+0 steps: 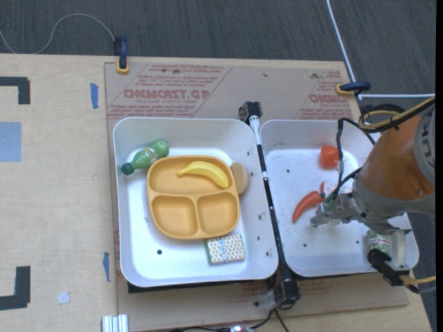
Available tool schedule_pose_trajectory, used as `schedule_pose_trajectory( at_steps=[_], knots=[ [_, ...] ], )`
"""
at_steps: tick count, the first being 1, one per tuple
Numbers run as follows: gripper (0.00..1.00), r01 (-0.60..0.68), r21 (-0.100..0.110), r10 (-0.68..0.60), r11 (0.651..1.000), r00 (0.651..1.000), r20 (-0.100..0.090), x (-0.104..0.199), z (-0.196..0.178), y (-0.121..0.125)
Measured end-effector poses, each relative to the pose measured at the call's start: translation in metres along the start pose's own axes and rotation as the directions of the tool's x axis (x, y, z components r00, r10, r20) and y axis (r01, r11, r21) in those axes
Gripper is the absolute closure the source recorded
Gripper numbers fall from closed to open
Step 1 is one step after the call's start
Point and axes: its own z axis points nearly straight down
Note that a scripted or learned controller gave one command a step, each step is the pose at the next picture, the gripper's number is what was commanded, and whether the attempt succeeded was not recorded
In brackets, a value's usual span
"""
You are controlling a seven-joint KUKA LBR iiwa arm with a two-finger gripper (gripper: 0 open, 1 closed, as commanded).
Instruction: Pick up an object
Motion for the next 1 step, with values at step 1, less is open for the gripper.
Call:
schedule_pose_trajectory(
  at_steps=[1],
  knots=[
    [1.0,0.009,0.024,-0.009,1.0,1.0,-0.02,0.0725,-0.085,-0.0031]
  ],
)
